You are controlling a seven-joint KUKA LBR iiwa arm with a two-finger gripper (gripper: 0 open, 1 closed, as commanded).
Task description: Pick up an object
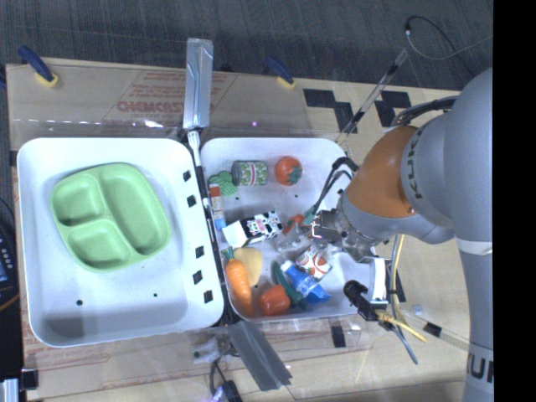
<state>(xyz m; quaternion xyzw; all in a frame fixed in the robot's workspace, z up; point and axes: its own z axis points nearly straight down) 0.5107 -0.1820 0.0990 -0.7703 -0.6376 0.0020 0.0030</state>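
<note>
Bench scene from above. Left bin (33,249) holds a green divided tray (110,214). Right bin (322,151) holds the clutter of candidate objects: a green can (249,172) with unreadable label, an orange-red ball (288,170), a black-and-white patterned item (264,224), a yellow piece (249,262), a carrot-like orange piece (238,285), a red piece (273,301) and a blue packet (303,280). Gripper (308,239) sits low over the bin's middle, just above the blue packet (whether it is spread or pinching anything cannot be told). Cardboard (159,99) behind the bins bears faint red lettering, too blurred to read with confidence.
</note>
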